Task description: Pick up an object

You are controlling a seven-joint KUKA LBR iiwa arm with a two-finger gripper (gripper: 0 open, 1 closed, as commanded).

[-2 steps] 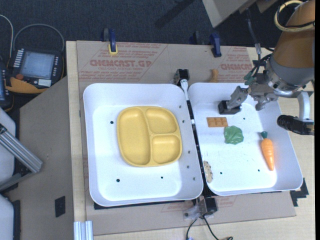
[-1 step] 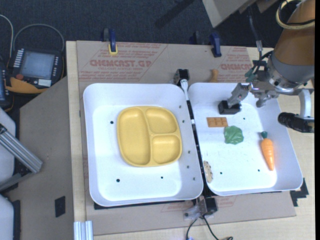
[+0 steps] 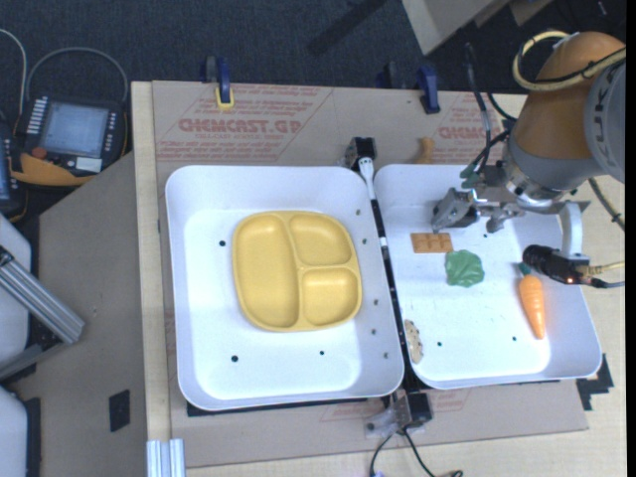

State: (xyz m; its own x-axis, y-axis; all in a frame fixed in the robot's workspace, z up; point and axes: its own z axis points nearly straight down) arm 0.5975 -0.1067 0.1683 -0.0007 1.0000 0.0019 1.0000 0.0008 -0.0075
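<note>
The right bin holds a tan square cracker, a green leafy piece just right of it, and an orange carrot near the right wall. A small speckled brown piece lies against the bin's left wall. My gripper hangs low over the bin's upper middle, just above and behind the cracker. Nothing shows in its grasp.
The left bin carries a yellow divided plate in its middle. The grey arm with its orange band comes in over the right bin's far right corner. Blue clamps sit on the bench's far edge.
</note>
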